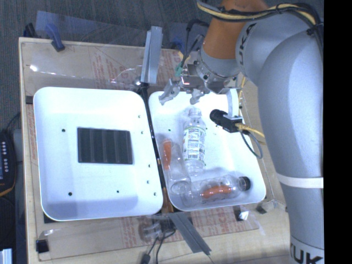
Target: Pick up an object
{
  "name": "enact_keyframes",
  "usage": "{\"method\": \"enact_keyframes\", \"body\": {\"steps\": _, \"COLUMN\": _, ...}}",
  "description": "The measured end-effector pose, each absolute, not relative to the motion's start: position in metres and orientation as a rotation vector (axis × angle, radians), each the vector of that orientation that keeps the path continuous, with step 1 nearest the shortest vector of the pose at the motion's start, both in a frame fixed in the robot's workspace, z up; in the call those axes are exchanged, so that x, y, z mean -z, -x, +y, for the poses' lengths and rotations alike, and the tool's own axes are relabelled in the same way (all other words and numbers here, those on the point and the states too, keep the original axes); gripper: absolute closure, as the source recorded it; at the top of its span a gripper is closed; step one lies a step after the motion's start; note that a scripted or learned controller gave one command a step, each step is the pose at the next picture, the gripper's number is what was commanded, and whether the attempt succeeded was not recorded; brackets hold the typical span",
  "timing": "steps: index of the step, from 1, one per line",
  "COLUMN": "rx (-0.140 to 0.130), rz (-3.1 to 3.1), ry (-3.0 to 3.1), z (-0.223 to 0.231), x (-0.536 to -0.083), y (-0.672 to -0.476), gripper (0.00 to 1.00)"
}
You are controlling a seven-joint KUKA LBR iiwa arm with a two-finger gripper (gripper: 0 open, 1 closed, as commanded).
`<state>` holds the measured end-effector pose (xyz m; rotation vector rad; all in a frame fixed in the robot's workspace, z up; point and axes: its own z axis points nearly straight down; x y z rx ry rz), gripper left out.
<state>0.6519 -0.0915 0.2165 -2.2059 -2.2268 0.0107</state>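
Observation:
My gripper [181, 95] hangs over the far end of the right bin [250, 169], its two pale fingers [168, 93] spread apart with nothing between them. Just in front of it a clear plastic water bottle [193, 139] lies lengthwise in the bin, cap toward the gripper. A second clear bottle [217, 187] with a black cap and something orange inside lies across the near end. A small orange item [166, 150] rests by the bin's left wall. A clear cup [179, 188] sits at the near left corner.
The left bin [52, 147] holds a dark ribbed rectangular panel [104, 146] near its middle. A grey metal bar [150, 55] stands beyond the divide between the bins. My big grey arm covers the right side of the view.

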Motion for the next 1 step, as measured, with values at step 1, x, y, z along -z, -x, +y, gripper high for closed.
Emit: {"method": "enact_keyframes", "body": {"steps": 1, "rx": -0.007, "rz": -2.296, "ry": 2.135, "z": -0.1617, "x": -0.0876, "y": -0.6560, "gripper": 0.00}}
